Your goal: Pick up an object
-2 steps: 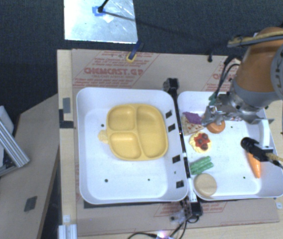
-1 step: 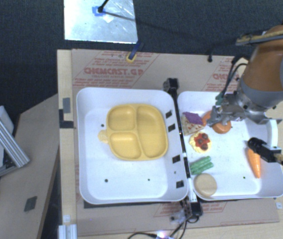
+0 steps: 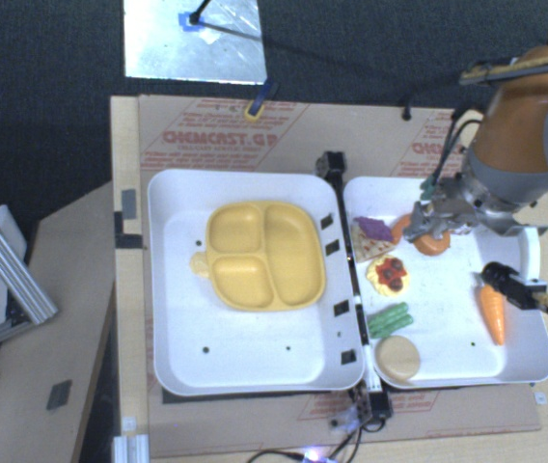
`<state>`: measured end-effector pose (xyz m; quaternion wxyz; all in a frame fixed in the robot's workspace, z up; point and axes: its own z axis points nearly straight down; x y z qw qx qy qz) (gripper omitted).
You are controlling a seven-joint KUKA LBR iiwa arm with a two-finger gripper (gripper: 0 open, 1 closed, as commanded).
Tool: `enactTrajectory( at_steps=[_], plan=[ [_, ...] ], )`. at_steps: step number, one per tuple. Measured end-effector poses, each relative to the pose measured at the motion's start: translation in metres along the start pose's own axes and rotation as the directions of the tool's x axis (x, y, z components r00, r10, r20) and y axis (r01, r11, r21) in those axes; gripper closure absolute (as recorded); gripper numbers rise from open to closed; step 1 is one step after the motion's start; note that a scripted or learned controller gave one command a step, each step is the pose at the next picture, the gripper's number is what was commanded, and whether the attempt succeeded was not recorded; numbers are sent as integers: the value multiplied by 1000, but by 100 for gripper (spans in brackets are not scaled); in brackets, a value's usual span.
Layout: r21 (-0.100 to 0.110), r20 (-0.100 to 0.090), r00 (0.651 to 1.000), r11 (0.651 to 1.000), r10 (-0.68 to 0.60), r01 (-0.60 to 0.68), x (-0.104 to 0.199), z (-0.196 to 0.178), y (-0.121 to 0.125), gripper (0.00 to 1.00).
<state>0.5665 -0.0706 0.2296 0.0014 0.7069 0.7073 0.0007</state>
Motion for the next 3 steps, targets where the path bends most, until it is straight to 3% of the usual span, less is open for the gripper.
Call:
enactTrajectory(
  at_steps=[1,3],
  plan=[
    [1,-1,1000,1000,-5,5,13,-3,0,100],
    [3,0,1000,1000,-2,2,8,13,7,100]
  ],
)
